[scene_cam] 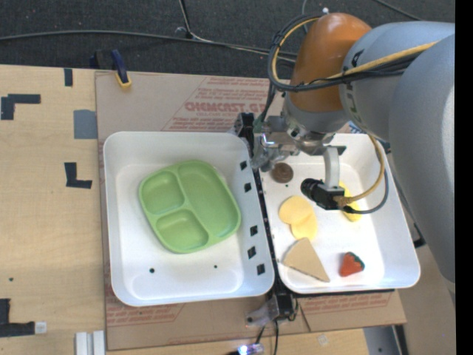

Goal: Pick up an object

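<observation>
The tool (277,154) hangs over the right bin's (392,272) far left corner, its grip state impossible to judge. A small brown round piece (281,172) lies just beneath, partly hidden.

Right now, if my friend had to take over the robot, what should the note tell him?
Gripper: low over the far left corner of the right bin, by the divider; nothing seen held.
Right bin: brown round piece just beside the gripper, yellow slices, tan wedge, strawberry, another yellow piece partly hidden.
Left bin: green divided plate.
Done: nothing lifted.
Left: grab one object and lift it, probably the brown piece.
</observation>
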Motion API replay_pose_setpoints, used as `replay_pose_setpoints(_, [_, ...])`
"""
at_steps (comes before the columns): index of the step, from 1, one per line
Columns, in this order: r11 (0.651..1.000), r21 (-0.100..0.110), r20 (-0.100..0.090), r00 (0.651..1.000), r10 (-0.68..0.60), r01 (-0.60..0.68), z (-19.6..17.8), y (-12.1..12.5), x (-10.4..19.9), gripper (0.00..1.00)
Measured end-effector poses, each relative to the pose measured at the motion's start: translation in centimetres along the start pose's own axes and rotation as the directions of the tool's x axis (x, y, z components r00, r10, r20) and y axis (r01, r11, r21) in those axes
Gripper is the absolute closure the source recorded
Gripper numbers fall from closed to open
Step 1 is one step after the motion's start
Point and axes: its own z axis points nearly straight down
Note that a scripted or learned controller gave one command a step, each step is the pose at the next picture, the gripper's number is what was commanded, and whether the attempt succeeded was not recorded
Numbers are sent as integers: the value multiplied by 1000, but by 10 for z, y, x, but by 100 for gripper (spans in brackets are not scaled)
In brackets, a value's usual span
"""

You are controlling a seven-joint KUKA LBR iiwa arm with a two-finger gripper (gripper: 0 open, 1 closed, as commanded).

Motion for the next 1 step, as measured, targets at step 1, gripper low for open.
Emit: replay_pose_setpoints(1, [1000, 0, 0, 1000, -1, 1, 1, -18, 59, 100])
